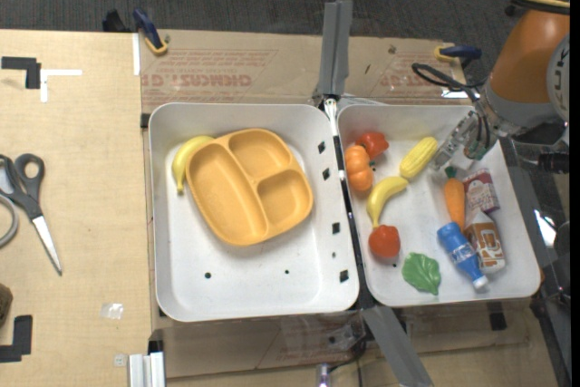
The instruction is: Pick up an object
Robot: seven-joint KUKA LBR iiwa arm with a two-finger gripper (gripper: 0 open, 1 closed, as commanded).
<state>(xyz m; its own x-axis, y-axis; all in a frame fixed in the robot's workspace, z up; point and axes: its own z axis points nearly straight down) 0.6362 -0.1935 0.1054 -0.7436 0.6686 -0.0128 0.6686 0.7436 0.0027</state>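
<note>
I have the two-finger gripper [450, 151] low over the upper right of the right-hand shallow white bin [518, 289], just beside the yellow plastic corn cob [418, 157]; I cannot tell from here how its fingers are set, and nothing shows held between them. To take the cob I judge I should centre across its narrow width before closing. The bin's far rim and the orange plastic carrot [454, 201] sit close, while open floor lies between cob and yellow plastic banana [386, 197].
</note>
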